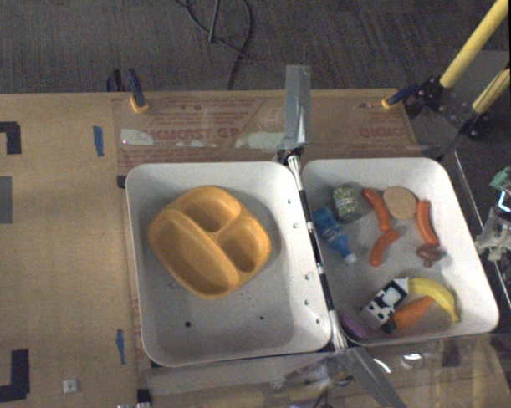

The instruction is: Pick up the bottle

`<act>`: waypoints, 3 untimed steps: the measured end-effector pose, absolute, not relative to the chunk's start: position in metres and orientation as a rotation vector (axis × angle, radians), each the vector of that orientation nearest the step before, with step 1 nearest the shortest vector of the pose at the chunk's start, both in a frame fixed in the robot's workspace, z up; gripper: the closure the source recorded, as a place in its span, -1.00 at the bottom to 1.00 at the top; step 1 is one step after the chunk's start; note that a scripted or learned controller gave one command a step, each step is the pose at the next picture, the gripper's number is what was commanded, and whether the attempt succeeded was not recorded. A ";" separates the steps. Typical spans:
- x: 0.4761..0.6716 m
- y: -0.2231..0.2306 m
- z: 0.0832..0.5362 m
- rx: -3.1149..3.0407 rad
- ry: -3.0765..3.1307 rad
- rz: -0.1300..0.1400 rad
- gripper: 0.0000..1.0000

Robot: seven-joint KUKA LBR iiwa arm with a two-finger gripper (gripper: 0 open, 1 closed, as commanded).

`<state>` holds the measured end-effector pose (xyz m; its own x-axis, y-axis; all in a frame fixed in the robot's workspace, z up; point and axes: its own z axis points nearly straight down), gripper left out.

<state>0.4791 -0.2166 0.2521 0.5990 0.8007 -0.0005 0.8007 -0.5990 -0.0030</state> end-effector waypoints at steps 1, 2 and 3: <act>0.479 -0.215 0.260 -2.800 -1.426 0.000 1.00; 0.480 -0.216 0.266 -2.984 -0.985 0.002 1.00; 0.480 -0.223 0.410 -2.963 -1.045 0.002 1.00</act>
